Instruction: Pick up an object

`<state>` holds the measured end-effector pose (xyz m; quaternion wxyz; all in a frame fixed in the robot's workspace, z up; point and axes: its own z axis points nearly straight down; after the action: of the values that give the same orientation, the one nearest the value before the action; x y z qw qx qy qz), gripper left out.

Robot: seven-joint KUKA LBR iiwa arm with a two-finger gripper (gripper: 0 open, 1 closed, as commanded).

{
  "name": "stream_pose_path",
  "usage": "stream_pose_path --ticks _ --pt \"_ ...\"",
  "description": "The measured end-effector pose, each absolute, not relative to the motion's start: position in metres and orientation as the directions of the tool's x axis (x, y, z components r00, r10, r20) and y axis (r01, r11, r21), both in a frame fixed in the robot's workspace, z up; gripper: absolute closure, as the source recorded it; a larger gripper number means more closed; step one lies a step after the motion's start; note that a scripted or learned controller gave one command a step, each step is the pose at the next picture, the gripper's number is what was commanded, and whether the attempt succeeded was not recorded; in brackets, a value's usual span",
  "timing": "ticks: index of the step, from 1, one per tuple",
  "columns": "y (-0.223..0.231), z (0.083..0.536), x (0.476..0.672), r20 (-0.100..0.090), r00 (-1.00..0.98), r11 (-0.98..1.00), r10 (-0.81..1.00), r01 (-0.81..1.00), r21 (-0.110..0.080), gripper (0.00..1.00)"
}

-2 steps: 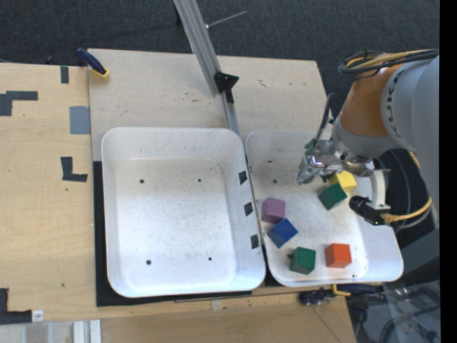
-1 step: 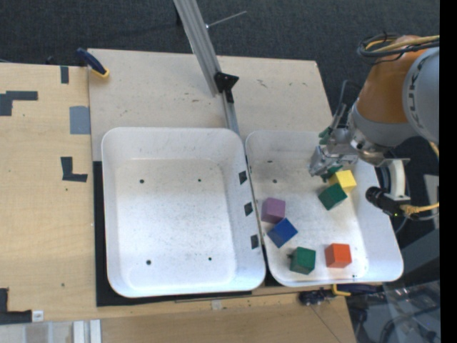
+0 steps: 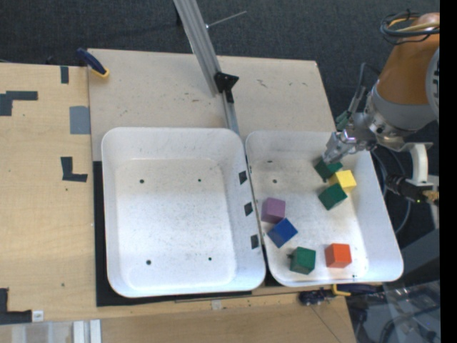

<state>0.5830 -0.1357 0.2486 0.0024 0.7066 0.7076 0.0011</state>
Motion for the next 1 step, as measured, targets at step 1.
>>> stream_pose_path --ticks 1 --pt "-0.1355 0.2822 0.5838 -0.001 -0.001 0.001 1.000 1.000 0.003 1.00"
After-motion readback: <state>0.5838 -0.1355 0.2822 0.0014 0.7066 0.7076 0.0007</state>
